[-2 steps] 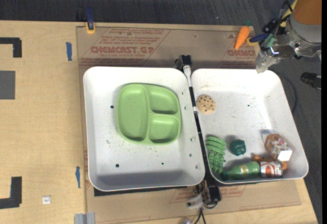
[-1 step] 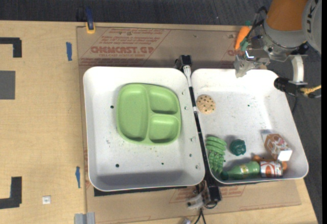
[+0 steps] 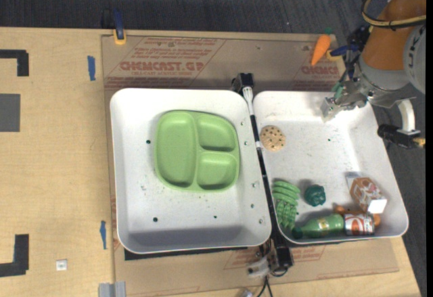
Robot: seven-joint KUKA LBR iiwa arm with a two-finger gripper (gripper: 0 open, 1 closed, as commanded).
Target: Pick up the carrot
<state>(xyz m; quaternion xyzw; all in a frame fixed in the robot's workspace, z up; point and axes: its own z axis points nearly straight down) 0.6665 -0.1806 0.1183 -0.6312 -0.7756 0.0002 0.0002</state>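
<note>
Reaching in from the right, the arm (image 3: 396, 45) hangs its fingers (image 3: 336, 103) over the right bin's (image 3: 389, 160) far edge, their opening indiscernible. The small orange carrot (image 3: 321, 50) lies on the worktop (image 3: 54, 153) beyond them, apart.

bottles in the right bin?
1. The green bottle with a red label lies on its side along the near wall of the right bin, beside the green leafy item. None seems hidden.
</note>
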